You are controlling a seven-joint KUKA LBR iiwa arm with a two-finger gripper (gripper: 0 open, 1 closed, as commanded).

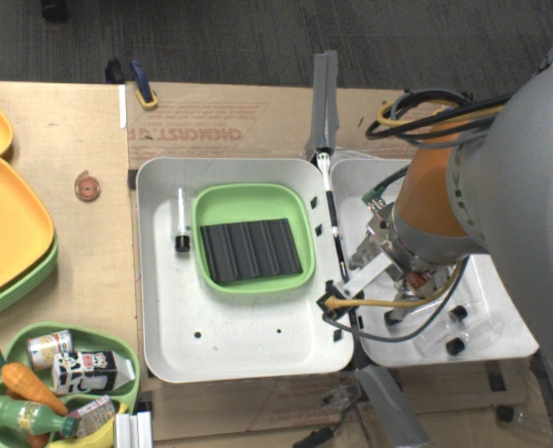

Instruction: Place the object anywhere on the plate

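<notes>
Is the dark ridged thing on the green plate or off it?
On it. The dark ridged slab lies flat inside the green plate, whose rim shows all around it.

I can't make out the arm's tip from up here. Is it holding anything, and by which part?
It cannot be told. The arm's wrist hangs over the right bin and hides what is beneath it. The dark ridged object lies untouched on the green plate.

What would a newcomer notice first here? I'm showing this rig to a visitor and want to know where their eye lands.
Probably the grey arm with its orange band, looming over the right bin. Next, the green plate in the left bin, with a dark ridged block lying on it and a white marker beside it. Off to the left, yellow plates and a green bowl of toy food sit on the bench.
</notes>
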